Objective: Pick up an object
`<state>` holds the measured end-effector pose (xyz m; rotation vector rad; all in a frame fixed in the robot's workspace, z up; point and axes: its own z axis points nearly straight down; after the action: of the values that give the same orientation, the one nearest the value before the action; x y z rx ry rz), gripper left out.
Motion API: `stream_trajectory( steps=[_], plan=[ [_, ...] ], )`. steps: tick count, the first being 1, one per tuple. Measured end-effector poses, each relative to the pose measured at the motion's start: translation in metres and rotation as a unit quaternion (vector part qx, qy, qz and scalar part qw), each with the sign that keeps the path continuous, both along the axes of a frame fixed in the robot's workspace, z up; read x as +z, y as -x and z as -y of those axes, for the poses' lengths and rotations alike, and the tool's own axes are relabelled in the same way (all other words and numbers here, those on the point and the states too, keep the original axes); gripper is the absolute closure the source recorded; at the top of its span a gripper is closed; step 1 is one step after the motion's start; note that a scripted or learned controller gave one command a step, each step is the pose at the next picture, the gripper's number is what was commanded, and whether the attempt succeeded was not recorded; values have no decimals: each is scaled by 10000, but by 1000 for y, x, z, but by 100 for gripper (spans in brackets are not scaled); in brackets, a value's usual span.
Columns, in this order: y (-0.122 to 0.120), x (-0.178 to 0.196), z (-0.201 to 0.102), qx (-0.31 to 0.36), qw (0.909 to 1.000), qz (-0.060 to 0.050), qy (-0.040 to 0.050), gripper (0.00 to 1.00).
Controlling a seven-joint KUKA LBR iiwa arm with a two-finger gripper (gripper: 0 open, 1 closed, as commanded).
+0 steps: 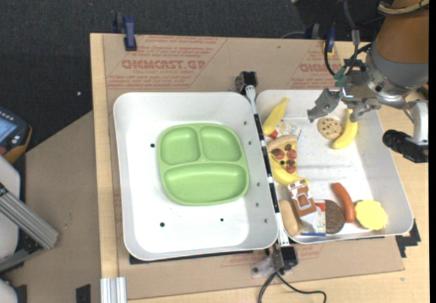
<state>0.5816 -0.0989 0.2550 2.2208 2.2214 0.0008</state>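
Note:
My gripper (340,109) hangs over the far part of the right bin (392,158), open, its fingers spread with nothing held between them. Just below it lie a round chocolate-chip cookie (330,127) and a yellow banana piece (346,133), side by side on the bin floor. The banana's upper end reaches up near the right finger. Other toy foods fill the same bin: another banana (276,116), a pizza slice (283,152), a red sausage (344,201), a dark cookie (334,216) and a yellow round piece (371,214).
The left bin (136,124) holds a green divided plate (202,162). A small carton (300,197) and a hot dog bun (291,217) lie at the right bin's near left corner. The arm's orange band (409,2) rises at the far right.

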Motion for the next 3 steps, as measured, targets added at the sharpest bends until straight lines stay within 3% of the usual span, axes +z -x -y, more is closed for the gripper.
stream_trajectory(
  steps=[1, 2, 3],
  plan=[
    [-74, -75, -39, 25, 10000, 0, -2, 0],
    [-86, -70, -78, 21, 10000, 14, -4, 0],
    [-55, -122, 3, -39, 10000, -41, 9, 0]
  ],
)
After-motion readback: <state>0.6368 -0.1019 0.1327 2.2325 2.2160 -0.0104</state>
